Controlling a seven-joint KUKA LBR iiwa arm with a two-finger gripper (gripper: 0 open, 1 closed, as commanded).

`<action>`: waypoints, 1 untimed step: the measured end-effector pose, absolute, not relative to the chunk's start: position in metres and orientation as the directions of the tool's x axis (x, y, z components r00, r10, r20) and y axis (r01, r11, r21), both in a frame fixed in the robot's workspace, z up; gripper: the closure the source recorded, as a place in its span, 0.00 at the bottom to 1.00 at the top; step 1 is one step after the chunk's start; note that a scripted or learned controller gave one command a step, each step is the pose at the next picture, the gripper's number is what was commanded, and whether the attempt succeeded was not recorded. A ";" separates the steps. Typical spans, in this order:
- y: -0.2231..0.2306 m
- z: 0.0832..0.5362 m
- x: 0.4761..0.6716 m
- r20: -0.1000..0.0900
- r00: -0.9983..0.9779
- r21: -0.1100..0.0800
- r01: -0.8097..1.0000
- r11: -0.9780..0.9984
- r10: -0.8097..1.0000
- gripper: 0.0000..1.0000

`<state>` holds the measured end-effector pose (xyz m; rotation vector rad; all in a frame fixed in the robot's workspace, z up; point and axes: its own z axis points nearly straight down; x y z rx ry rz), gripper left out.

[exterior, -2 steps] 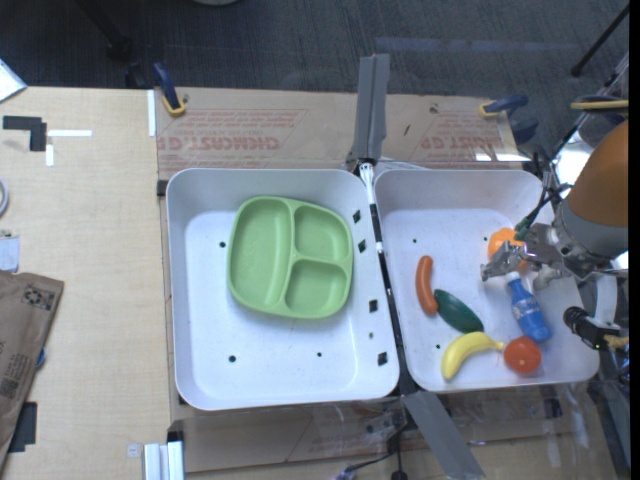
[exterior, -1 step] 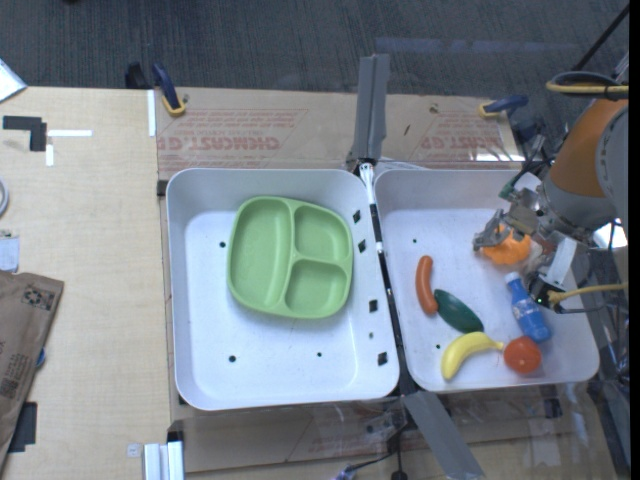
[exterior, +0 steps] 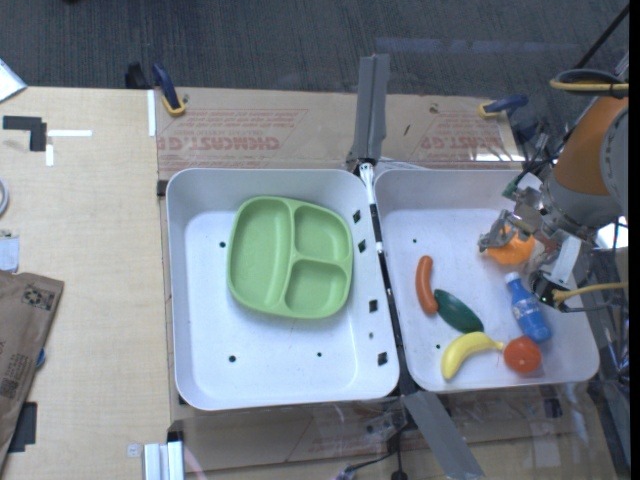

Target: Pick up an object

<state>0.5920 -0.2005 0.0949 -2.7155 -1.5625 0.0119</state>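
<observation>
The gripper (exterior: pixel 505 236) is seen low over an orange object (exterior: pixel 513 251) near the right bin's (exterior: pixel 440 200) far right side; whether it is spread or pinching cannot be told. A sausage (exterior: pixel 426 283), dark green vegetable (exterior: pixel 459 311), banana (exterior: pixel 466 351), tomato (exterior: pixel 522 355) and blue bottle (exterior: pixel 526 310) are crowded toward the near edge. Bare floor is left along the far edge.

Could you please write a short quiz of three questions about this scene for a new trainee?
1. True or false: the green plate lies in the left bin.
2. Which thing lies nearest the banana? A) the blue bottle B) the red ball C) the sausage
3. Fill in: the gripper hovers by an ______ thing in the right bin.

Key: 1 true; 2 B; 3 orange.
</observation>
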 end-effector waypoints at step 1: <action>-0.180 0.099 0.606 0.000 0.151 -0.005 0.989 -0.151 0.989 1.00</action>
